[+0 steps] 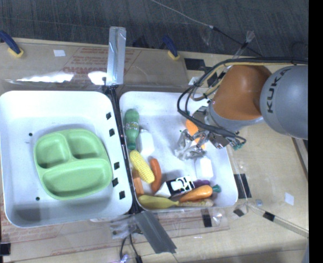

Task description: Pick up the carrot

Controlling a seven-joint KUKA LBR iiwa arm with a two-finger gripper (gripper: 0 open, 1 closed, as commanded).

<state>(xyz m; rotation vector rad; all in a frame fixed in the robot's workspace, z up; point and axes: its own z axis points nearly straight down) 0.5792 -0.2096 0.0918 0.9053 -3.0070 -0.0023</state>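
A: Where is the carrot (196,192)?

B: In the right bin (164,104), down at about five o'clock near the front wall. It lies almost flat, orange body with its green end pointing toward three o'clock, just beside a black-and-white block (179,184).

A: And the gripper (191,145)?

B: It hangs over the same bin at roughly three o'clock, well up from the carrot. Whether its metal tips are apart or together I cannot tell; cables and glare blur them. Something orange (191,126) sits right behind it, unclear what.

A: What else lies there?

B: A corn cob (141,166) and a red-orange sausage-shaped piece (156,174) toward seven o'clock, a yellow banana (157,201) along six, a green bottle-like item (131,124) at ten.

A: The left bin (18,106)?

B: It holds a green divided plate (45,147), sitting centrally.
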